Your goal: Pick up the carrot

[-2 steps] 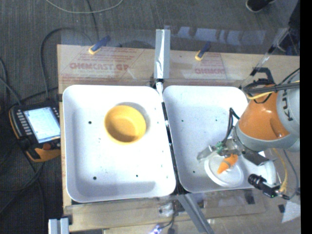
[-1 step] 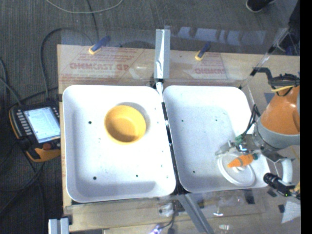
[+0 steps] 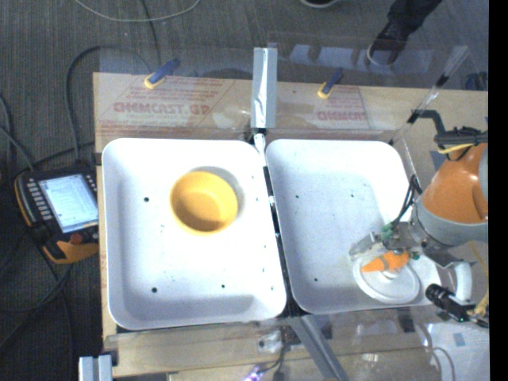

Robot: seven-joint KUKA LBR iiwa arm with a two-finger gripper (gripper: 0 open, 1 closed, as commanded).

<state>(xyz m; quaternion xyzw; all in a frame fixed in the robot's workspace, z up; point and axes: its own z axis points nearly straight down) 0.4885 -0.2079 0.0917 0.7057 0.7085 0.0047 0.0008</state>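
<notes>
The carrot [image 3: 376, 265] is a small orange piece lying on a white plate [image 3: 394, 287] in the front right corner of the right bin [image 3: 333, 213]. My gripper [image 3: 386, 254] is down directly over the carrot, reaching in from the right, and its body hides part of the carrot. Orange shows on both sides of the gripper tip. The grey wrist with its orange band [image 3: 454, 193] stands above the bin's right wall.
A yellow bowl [image 3: 205, 200] sits in the middle of the left bin [image 3: 135, 276]. A teach pendant [image 3: 62, 206] lies off the bench to the left. Someone's feet [image 3: 389, 34] stand behind the bench.
</notes>
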